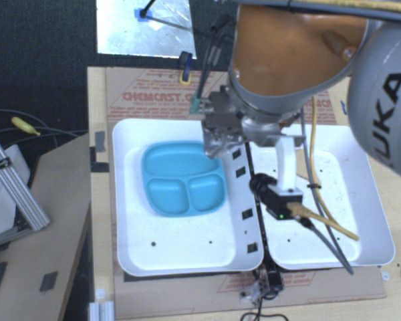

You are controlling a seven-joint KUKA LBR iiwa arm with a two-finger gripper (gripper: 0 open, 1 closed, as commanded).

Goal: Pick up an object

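A blue divided plate [183,178] with three compartments lies flat in the left white bin [180,249]. My gripper [217,141] hangs over the plate's upper right rim, near the wall between the two bins. The wrist above hides the fingertips, and nothing shows between them. The large grey and orange arm covers the top right of the view.
The right white bin [334,246] lies beside the left one, with a yellow cable crossing it. Both bins rest on a cardboard sheet [147,92]. A metal frame [10,186] stands off the bench at the left.
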